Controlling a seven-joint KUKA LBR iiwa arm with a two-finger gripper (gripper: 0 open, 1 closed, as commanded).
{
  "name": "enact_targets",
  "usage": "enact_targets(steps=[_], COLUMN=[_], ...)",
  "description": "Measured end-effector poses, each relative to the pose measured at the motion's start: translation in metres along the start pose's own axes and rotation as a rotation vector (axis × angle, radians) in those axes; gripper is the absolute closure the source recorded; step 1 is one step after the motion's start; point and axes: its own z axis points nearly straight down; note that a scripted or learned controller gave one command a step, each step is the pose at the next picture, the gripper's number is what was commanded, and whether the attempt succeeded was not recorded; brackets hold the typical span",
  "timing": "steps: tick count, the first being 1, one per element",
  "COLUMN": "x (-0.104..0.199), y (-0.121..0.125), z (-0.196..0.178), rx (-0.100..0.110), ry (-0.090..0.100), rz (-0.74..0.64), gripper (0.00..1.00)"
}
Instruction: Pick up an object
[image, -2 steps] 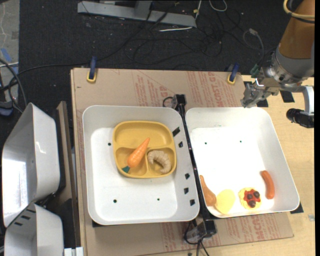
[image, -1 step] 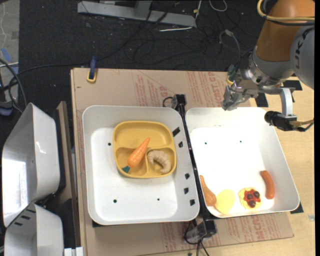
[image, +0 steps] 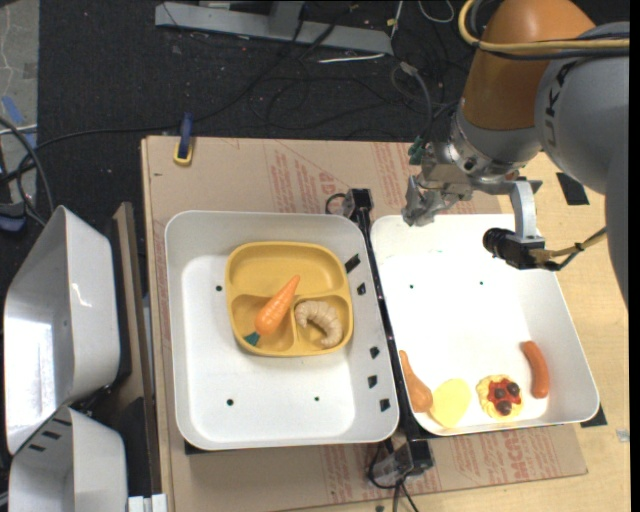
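My gripper (image: 424, 205) hangs high over the far left corner of the right bin (image: 470, 300), with nothing seen in it. Along that bin's near edge lie an orange drumstick-shaped piece (image: 414, 382), a pale yellow disc (image: 451, 401), a small tart with red and dark topping (image: 500, 395) and an orange sausage (image: 537, 368). In the left bin (image: 200, 390) sits a yellow divided plate (image: 250, 265). It holds an orange carrot (image: 277, 305) and a beige shrimp-like piece (image: 321, 322).
A black divider with clips (image: 366, 290) runs between the two bins. A small black part on a cable (image: 505, 245) hangs off the wrist over the right bin's far side. White containers (image: 55, 310) stand left of the bench.
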Motion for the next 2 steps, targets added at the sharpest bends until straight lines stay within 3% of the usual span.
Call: enact_targets(steps=[2], x=[0.095], y=[-0.021], z=[0.014], rx=[0.000], ry=[0.000], rz=[0.001], gripper=[1.00])
